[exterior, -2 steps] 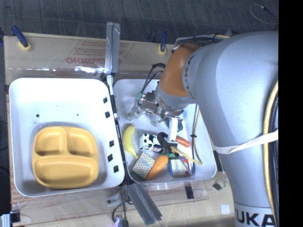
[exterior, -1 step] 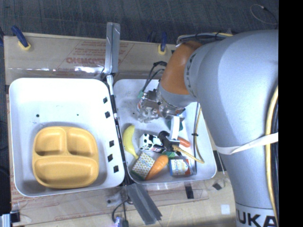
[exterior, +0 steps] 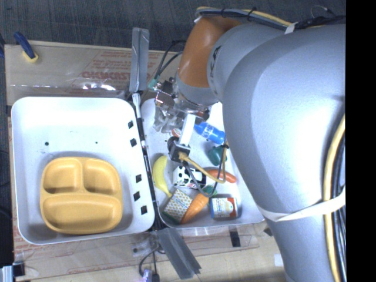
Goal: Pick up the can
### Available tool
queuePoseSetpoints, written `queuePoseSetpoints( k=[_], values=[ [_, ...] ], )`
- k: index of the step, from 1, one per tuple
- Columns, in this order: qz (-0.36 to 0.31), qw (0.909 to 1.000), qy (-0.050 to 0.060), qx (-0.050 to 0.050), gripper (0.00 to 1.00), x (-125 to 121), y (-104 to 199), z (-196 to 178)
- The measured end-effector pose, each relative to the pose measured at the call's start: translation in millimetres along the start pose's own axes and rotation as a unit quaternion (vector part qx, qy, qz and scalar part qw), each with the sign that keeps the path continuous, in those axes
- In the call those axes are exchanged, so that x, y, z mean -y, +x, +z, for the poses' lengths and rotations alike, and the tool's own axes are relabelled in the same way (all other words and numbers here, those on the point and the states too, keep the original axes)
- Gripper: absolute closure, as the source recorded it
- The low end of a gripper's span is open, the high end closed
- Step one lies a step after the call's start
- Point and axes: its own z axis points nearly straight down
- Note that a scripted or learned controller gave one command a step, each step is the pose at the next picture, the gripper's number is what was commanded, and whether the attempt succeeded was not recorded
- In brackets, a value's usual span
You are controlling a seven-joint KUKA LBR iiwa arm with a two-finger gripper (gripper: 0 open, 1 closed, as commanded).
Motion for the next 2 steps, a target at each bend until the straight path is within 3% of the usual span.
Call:
queuePoseSetpoints(
  k=[1,2],
  values=[
    [-0.097,0.9953,0.001,0.001,1.00,70.5,-52.2,-21.2],
    [-0.097,0.9953,0.001,0.001,0.00,70.5,-52.4,-21.1]
  ],
)
